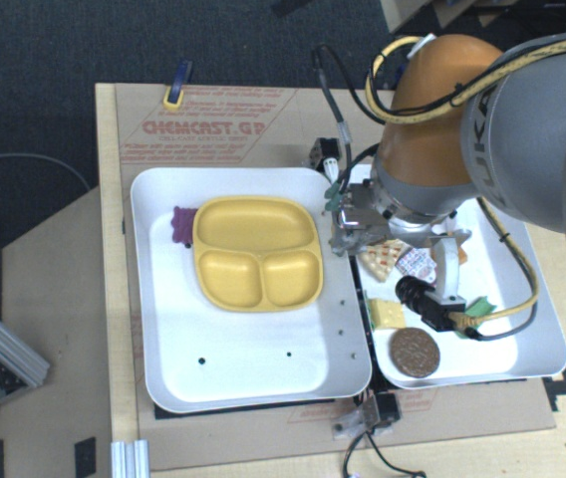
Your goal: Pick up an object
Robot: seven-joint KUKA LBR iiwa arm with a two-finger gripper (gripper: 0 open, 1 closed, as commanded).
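My gripper [395,250] hangs low over the back left part of the right bin [537,352], under the orange band and grey wrist. Right below it lie a waffle-like pale piece [381,259] and a red-and-white patterned piece [416,263], touching each other. A small orange bit [461,255] lies just to their right. Nearer the front of that bin sit a pale yellow block [387,314] and a round brown disc [414,352]. The arm hides most of that bin's back half.
The left bin [253,366] holds a yellow three-compartment plate [258,251] with a purple object [182,224] tucked at its left edge. Both bins rest on a cardboard-topped bench [213,118]. Dark floor lies beyond the bench.
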